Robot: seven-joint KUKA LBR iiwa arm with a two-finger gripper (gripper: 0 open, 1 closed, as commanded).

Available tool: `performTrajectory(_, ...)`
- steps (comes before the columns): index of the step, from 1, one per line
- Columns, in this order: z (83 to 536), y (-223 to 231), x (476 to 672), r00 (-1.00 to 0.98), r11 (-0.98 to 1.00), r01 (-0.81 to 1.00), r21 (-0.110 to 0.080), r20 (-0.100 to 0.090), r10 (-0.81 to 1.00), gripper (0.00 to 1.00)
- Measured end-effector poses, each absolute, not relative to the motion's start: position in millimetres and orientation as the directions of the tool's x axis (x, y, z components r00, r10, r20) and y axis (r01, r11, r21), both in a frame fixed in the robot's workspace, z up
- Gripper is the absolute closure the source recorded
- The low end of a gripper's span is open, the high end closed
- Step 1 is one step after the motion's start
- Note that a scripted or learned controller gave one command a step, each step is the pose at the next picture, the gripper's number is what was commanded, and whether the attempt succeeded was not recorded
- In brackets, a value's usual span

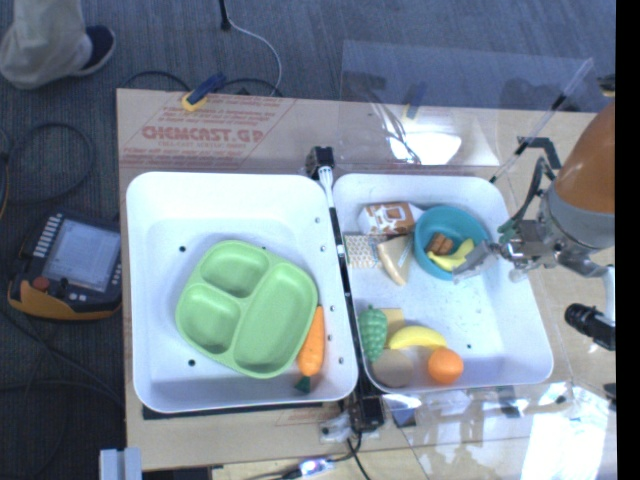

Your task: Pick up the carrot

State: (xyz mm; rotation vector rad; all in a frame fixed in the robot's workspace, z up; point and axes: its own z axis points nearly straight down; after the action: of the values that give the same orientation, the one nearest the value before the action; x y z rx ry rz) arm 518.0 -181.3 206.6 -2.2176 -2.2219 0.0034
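The carrot (312, 343) is orange with a green stub at its near end. It lies lengthwise in the left bin (150, 208), against the right edge of the green divided plate (245, 308) and close to the bin's right wall. My gripper (492, 253) hangs over the right side of the right bin (520, 313), just right of the blue bowl (445, 240), far from the carrot. The grey arm with its orange band (598, 168) comes in from the right.
The right bin holds the blue bowl with yellow pieces, a brown packet (388, 218), a pale wedge (392, 263), a green knobbly item (373, 330), a banana (415, 338), an orange (444, 365) and a brownish lump (395, 368). A black clamp (322, 160) sits between the bins.
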Motion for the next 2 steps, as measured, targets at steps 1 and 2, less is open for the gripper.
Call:
performTrajectory(1, 202, -164, 576.0, 0.156, -0.156, 0.988, -0.002, -0.001, 0.988, 0.00)
performTrajectory(2, 192, -121, 505.8, -0.045, 0.045, 0.999, -0.004, 0.000, 0.999, 0.00)
